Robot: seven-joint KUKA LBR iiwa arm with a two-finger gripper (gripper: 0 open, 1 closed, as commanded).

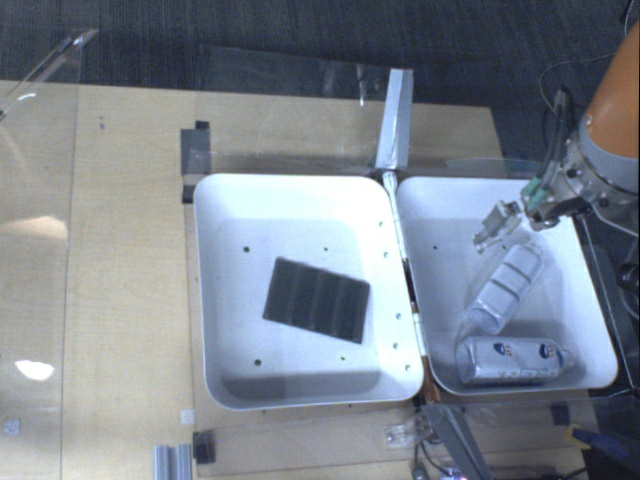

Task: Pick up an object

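The clear plastic bottle (505, 286) lies in the right bin (440, 213), its long axis slanting from the lower left up toward the upper right, with its upper end close under the gripper (508, 220). Just below it, along the bin's near wall, a silver can (515, 360) lies on its side with its long axis running left to right. The can carries small blue and red marks, but no writing on it can be read. The bottle's lower end is just beside the can; whether they touch cannot be told.

The gripper hangs over the upper middle of the right bin, at the end of the arm (610, 133) coming in from the right. Its fingers appear spread apart, with nothing between them.

The left bin (225, 208) holds a dark ridged pad (317, 300), tilted slightly, lying flat near the centre with bare white floor all around it. In the right bin, the left half and the far corner are bare floor.
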